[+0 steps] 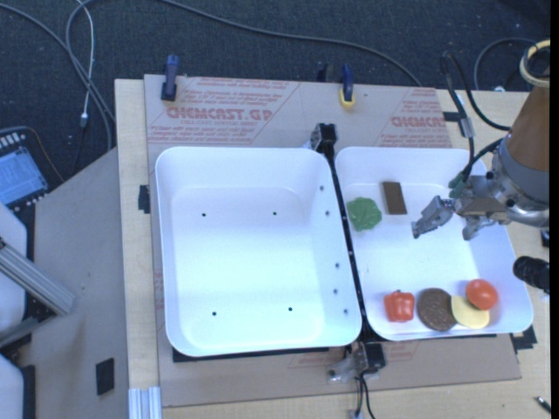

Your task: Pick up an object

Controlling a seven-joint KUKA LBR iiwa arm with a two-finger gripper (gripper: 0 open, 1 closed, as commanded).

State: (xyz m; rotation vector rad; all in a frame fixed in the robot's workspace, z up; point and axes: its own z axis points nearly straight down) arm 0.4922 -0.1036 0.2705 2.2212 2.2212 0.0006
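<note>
- Objects worth your attention all sit in the right-hand shallow white plastic bin; the left-hand white bin lies well off to the gripper's far side, across the central divide
- You can see the two-finger metal gripper hanging above the right bin with its fingers spread apart and nothing between them, which suits an approach, not a carry
- Nearest to it is the small brown rectangular block, just beyond the fingertips toward the bin divide, with the green leafy lump a little further that way
- Toward the bin's front edge, well apart from the gripper, you have a row pushed against the wall: a red pepper-shaped piece, a round brown patty-like disc, a pale yellow piece and a red-orange round piece
- My judgement: the brown block is your likeliest target, since it lies alone with free space around it, whereas the front row is crowded and touching, leaving little room for fingers
</note>
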